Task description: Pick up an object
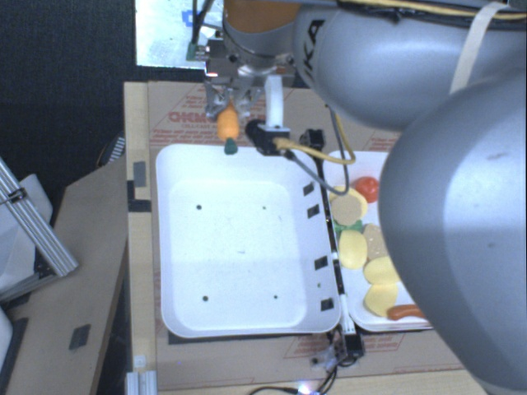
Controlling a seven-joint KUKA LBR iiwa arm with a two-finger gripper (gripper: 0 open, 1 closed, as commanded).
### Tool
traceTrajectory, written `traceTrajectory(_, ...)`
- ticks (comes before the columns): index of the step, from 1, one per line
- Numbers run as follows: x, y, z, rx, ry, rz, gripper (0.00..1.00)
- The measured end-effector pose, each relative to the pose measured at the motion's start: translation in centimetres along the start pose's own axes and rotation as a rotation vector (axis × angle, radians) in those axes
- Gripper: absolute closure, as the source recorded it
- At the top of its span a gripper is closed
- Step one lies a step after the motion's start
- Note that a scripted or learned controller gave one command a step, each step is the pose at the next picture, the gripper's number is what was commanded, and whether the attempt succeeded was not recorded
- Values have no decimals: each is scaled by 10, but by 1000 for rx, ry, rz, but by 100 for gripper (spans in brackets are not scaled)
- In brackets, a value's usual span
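Arm (pixel 428 138): you had large rounded grey housings, smooth finish | Band (pixel 263 2): orange ring above the wrist | Marking: dark "KA" lettering visible on the shell | Cabling: yellow cable (pixel 395 5) ran across the top; pale strap crossed the housing | Gripper (pixel 229 109): metallic mount, white block beside it

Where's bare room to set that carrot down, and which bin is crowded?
The left bin has a bare white floor from rim to rim, bordered on the right by the divider. The gripper holds the carrot over its far rim. The right bin is crowded with toy food, partly under the arm.
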State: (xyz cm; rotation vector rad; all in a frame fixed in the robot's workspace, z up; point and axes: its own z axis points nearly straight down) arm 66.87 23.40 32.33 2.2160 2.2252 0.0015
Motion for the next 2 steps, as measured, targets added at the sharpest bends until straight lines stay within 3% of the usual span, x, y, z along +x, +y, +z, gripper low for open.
traceTrajectory(2, 0, 0, 6, 0, 0, -1, 100)
